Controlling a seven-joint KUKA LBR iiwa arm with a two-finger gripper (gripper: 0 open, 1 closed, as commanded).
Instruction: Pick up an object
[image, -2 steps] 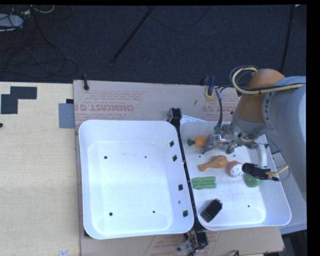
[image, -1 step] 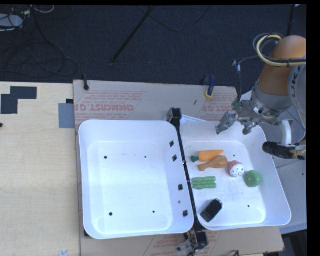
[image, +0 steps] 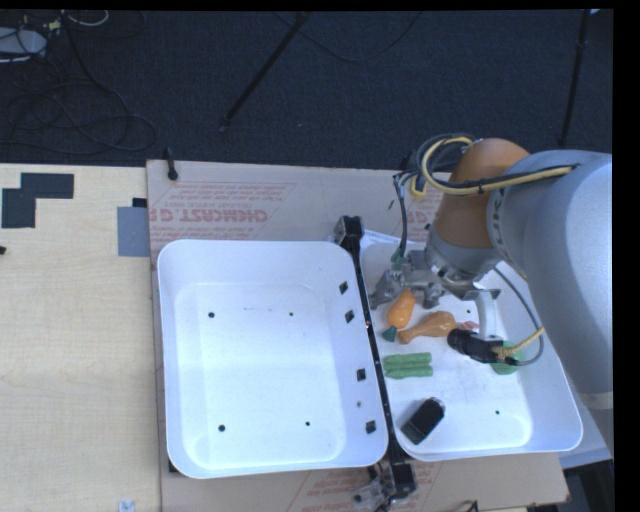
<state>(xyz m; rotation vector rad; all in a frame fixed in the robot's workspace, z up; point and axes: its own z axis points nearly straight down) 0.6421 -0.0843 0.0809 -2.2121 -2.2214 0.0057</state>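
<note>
Hand (image: 408, 290): low in the right bin (image: 485, 405), toward its 11 o'clock corner, close to the wall shared with the left bin (image: 260, 370). State: cannot tell whether apart or together. No grip confirmed.

Step in hand, as judged: closing in for a pick. Nearest candidate: orange piece (image: 402, 310).

Recommended:
- Centre over the middle of the orange piece before closing.
- Straddle its narrow width, not its length.
- Descend straight, with no sideways sweep.
- Keep clear of the tan piece (image: 432, 324), to avoid nudging it or taking two at once.
- Mind the shared wall at 9 o'clock from the hand; little room on that side.
- Lift straight up and check the grip before moving off.

Positions relative to the hand:
- Orange piece: at 6 o'clock, touching or just short of it; contact not resolvable.
- Tan piece: at 4 o'clock, just beside the orange piece.
- Green piece (image: 408, 366): farther out at 6 o'clock, apart from both.
- Black block (image: 423, 420): beyond that at 6 o'clock, near the bin's front rim, well apart.
</note>
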